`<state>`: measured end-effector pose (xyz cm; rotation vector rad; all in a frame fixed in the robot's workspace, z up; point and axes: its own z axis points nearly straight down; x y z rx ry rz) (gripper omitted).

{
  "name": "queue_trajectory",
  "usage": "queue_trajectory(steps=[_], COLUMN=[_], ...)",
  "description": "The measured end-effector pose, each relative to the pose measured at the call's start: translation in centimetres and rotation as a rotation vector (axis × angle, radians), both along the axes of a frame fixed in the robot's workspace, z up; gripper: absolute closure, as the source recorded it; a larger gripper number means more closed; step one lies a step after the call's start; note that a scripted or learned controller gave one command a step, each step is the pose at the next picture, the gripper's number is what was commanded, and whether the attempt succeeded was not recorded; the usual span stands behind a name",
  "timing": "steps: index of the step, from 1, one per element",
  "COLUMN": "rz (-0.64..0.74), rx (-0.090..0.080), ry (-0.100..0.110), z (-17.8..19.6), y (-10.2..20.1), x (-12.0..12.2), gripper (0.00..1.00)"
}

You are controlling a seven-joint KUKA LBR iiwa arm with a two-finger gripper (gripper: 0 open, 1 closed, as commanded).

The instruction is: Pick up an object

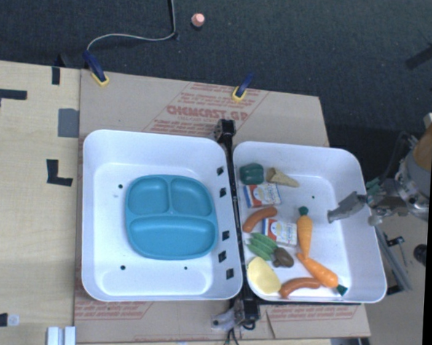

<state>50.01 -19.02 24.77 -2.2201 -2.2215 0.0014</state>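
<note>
The right bin (348,165) holds several toy foods. A green piece (251,172) and a tan cone (283,179) lie at its back. Two small cartons (259,195) (282,230) and a sausage (260,218) are along the left side. An upright carrot (304,233) lies mid-bin, and a second carrot (319,271) lies near the front. A yellow lemon (264,275), another sausage (300,286), a green pod (262,245) and a brown lump (282,258) fill the front left. My gripper (343,210) hangs over the bin's right side, right of the upright carrot, with nothing seen in it.
The left bin (100,154) holds a blue divided plate (173,216). Both bins rest on a cardboard sheet (198,105) held by yellow clamps (98,73). A black clip (224,128) joins the bins at the back. The arm's wrist (408,191) stands beyond the right rim.
</note>
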Motion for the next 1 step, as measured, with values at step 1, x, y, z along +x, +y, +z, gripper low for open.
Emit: queue_trajectory(steps=[1], rz=[-0.001], rx=[-0.002], ry=[-0.007], z=[-15.02], y=[2.17], x=[1.33], gripper=[0.0])
